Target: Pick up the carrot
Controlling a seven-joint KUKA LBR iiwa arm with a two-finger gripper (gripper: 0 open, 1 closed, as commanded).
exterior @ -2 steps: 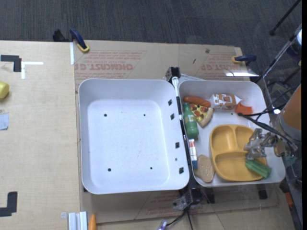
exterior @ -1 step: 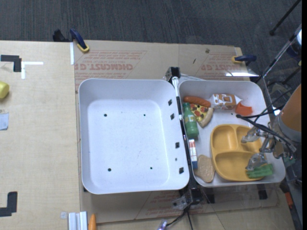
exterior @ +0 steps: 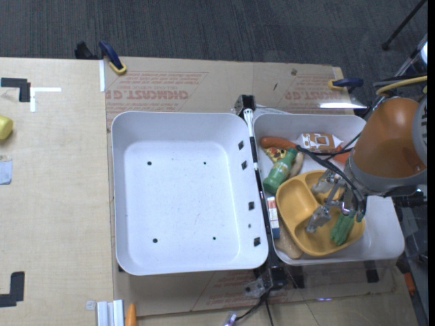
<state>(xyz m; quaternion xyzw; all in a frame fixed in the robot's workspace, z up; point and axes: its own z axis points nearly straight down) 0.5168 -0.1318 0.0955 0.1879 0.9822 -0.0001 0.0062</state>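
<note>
Quick tally: there were two white bins on the counter (exterior: 54, 236), a left bin (exterior: 180, 260) and a right bin (exterior: 380, 250). The right bin had one yellow bowl (exterior: 299, 209), one green bottle (exterior: 281, 170), one orange carrot-looking thing (exterior: 277, 142) near the back, one white packet with orange print (exterior: 318, 141), and one green item (exterior: 342, 229) at the bowl's rim by the one gripper (exterior: 333, 212). Two blue clamps sat on the cardboard's far edge, a left clamp (exterior: 112, 56) and a right clamp (exterior: 346, 83). There was one small yellow object (exterior: 5, 128) at the far left.
</note>
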